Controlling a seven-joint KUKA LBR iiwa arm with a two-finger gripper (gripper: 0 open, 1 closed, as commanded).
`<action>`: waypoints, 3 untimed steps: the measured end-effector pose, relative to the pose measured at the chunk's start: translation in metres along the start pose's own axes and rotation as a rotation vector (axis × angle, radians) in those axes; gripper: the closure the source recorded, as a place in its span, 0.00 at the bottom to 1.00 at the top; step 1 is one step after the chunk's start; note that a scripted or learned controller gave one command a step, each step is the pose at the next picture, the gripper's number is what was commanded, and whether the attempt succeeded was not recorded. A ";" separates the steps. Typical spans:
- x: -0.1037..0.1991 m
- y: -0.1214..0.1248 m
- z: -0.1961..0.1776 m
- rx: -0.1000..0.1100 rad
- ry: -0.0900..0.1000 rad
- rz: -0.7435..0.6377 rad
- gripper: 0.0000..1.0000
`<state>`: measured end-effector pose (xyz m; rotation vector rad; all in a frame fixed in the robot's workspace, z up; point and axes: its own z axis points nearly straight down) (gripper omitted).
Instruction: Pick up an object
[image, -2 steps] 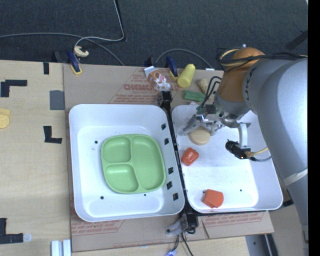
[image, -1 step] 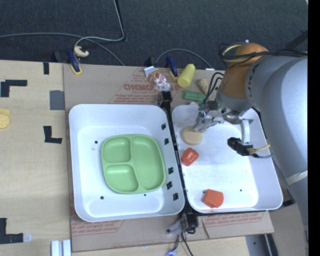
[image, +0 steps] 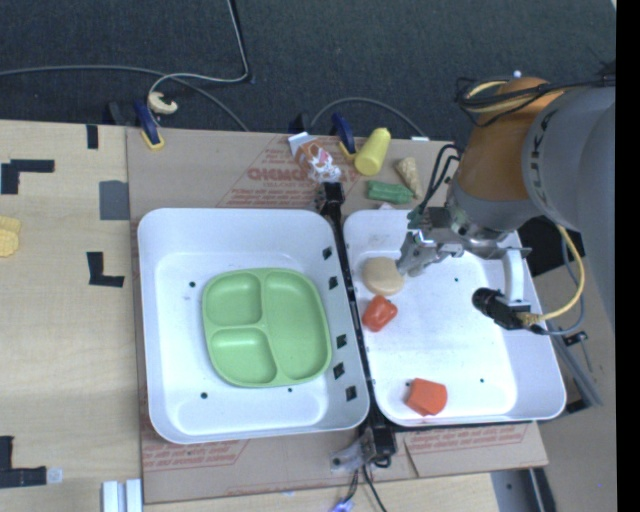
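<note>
Beige and rounded, the bun-shaped object (image: 381, 276) lies in the right bin (image: 540, 395), close to that bin's left wall and toward its far end. The gripper (image: 412, 262) sits just beside it on the right, its metal tips down at the object's upper right edge, apparently touching it; whether the tips are spread or closed cannot be made out, and nothing is seen held between them. Just below the bun-shaped object is a red pepper-like piece (image: 379, 315), touching or almost touching it. An orange block (image: 427, 397) rests well apart, near the bin's front edge. The left bin (image: 165, 250) holds a green divided plate (image: 266, 327) with three compartments, lying flat near its middle. Behind the bins, on the cardboard (image: 200, 170), are a yellow bottle-shaped toy (image: 373, 150), a green piece (image: 390, 191) and a small tan piece (image: 407, 171).
</note>
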<state>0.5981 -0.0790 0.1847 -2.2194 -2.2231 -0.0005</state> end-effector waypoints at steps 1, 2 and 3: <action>0.000 0.000 0.001 0.002 0.000 0.000 0.00; -0.014 -0.029 0.076 0.003 0.000 0.001 0.00; -0.013 -0.028 0.066 0.002 0.000 -0.001 1.00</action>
